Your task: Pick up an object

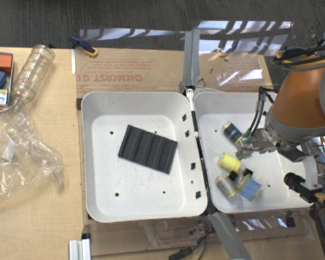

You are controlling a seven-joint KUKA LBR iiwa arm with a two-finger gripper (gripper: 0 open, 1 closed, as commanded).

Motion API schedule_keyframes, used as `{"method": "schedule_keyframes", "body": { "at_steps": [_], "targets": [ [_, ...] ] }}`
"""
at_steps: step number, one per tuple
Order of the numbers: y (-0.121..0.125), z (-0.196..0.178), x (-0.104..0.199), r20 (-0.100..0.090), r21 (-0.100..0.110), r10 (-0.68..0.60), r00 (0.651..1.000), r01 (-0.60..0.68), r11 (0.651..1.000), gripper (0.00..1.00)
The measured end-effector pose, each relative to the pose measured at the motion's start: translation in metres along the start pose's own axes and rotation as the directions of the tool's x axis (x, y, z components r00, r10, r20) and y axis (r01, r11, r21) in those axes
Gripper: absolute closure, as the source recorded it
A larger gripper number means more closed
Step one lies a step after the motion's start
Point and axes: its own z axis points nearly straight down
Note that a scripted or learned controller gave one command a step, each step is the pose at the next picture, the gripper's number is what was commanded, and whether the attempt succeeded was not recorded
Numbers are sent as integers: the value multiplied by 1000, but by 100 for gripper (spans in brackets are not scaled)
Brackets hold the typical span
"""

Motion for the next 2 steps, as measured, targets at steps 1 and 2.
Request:
{"method": "schedule_keyframes", "body": {
  "at_steps": [1, 2],
  "targets": [
    [0, 0, 0, 0, 0, 1, 1000, -1, 1000, 0],
    [-1, 100, -41, -1, 1, -36, 999, 36, 999, 0]
  ]
}}
